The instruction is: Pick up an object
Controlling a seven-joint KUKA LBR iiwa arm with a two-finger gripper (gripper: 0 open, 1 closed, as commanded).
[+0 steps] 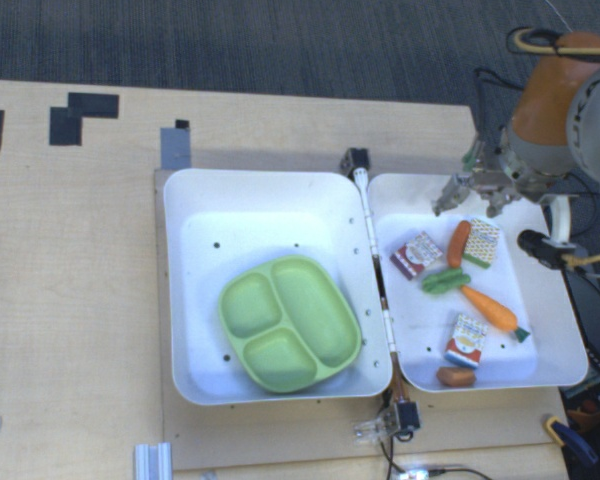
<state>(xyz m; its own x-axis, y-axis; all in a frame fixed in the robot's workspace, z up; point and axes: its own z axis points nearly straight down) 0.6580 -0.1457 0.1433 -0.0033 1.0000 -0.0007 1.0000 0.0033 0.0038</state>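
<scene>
My gripper (472, 200) hangs over the far edge of the right bin (555, 368), its fingers spread open with nothing between them. Just below it in the bin lie an orange sausage (460, 242) and a green-and-white carton (483, 242). A red-and-white carton (416, 255) lies to their left. Further toward the front are a green pod (445, 282), a carrot (492, 310), a small juice carton (466, 340) and a brown sausage (456, 376).
The left bin (195, 268) holds a green divided plate (290, 323). A ridge (373, 258) separates the two bins. The arm's orange band (550, 93) and cables sit at the far right. Wooden bench (70, 288) lies to the left.
</scene>
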